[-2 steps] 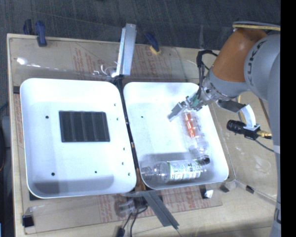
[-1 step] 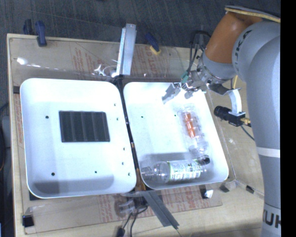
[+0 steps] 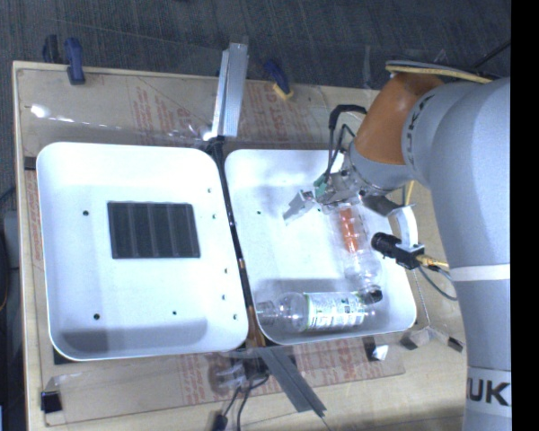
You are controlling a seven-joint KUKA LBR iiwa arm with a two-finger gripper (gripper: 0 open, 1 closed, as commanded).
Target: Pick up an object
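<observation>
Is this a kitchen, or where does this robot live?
Probably a robot lab, not a kitchen: a grey arm reaches over two white bins clamped to a wooden bench, with plastic bottles for grabbing practice.

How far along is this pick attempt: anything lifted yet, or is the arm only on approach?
Done: the arm has reached into the right bin, its end effector low over the bin floor. In hand: nothing visibly gripped. One clear bottle with an orange label lies beside the wrist; another clear bottle lies along the near wall. Left: grasping and lifting an object.
</observation>
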